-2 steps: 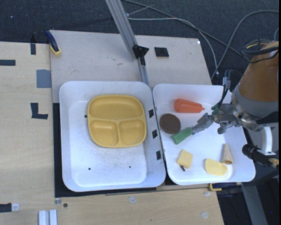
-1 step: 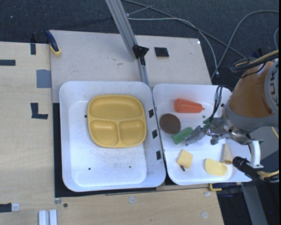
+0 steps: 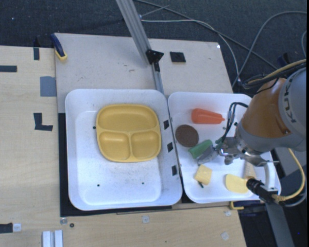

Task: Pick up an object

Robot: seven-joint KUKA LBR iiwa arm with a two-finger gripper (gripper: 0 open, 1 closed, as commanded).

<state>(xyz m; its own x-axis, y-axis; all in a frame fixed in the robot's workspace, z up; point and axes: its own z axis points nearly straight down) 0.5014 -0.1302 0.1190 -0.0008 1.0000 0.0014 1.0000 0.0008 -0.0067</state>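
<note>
Pincer (image 3: pixel 216 152) low in right bin (image 3: pixel 181 143), tips touching green block (image 3: pixel 200 148) mid-bin; apart or together: cannot tell. Centre over block, clear of brown disc (image 3: pixel 186 135) and yellow chunk (image 3: pixel 203 175), before closing, lift straight.

There are two white bins (image 3: pixel 74 138), one yellow plate (image 3: pixel 129 133), and five small toys (image 3: pixel 206 116).

Bench (image 3: pixel 108 71): pale board top. Bears two shallow white bins side by side, left bin (image 3: pixel 77 153) and right bin (image 3: pixel 216 98), edges touching.
</note>
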